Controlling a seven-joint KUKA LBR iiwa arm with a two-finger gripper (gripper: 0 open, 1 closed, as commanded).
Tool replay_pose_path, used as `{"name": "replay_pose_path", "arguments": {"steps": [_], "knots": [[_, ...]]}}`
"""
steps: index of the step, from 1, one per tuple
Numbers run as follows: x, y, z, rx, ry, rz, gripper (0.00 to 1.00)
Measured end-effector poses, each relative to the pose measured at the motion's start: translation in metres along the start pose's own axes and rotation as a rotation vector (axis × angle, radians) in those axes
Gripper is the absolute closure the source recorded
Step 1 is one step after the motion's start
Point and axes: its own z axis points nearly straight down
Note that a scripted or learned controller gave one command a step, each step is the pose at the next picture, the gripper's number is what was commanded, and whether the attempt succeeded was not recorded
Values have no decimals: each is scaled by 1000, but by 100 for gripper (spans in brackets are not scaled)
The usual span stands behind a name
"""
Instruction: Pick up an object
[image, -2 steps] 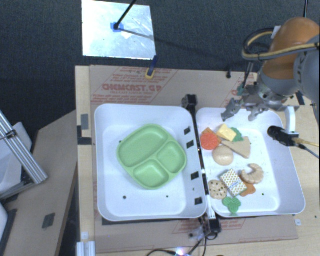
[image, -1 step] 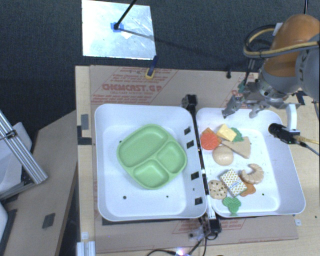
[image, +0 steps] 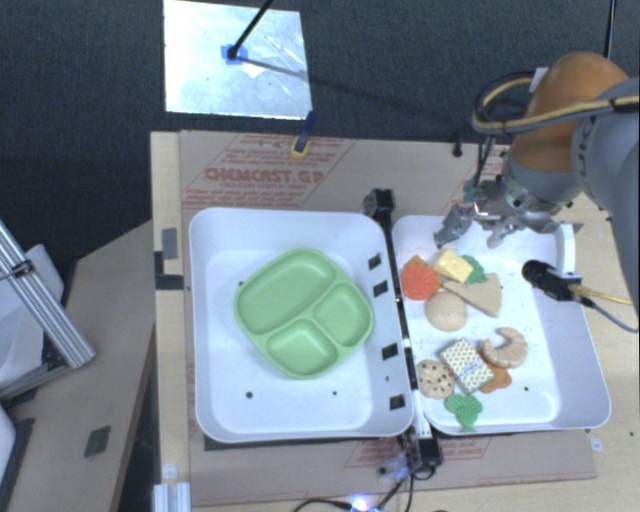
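Note:
My gripper (image: 470, 232) hangs over the far edge of the right bin (image: 583, 395), open, with nothing between its two fingers (image: 444, 233). Just in front of it lie a yellow block (image: 453, 265), a red-orange piece (image: 419, 279) and a small green piece (image: 473, 269). A tan wedge (image: 484, 296) and a beige round lump (image: 446, 311) sit nearer the bin's middle. Towards the front are a curled pale pastry (image: 506, 347), a checkered cracker (image: 465, 364), a round cookie (image: 434, 378) and a green leaf shape (image: 462, 408).
The left bin (image: 215, 400) holds a green divided plate (image: 302, 314). A black-clipped divider (image: 392, 300) runs between the bins. A shiny sheet (image: 238, 62) lies beyond the bench, and a metal frame (image: 35, 300) stands at the left.

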Motion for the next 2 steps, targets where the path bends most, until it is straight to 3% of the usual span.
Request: {"name": "replay_pose_path", "arguments": {"steps": [2], "knots": [[2, 11, 92, -5, 0, -4, 0]]}}
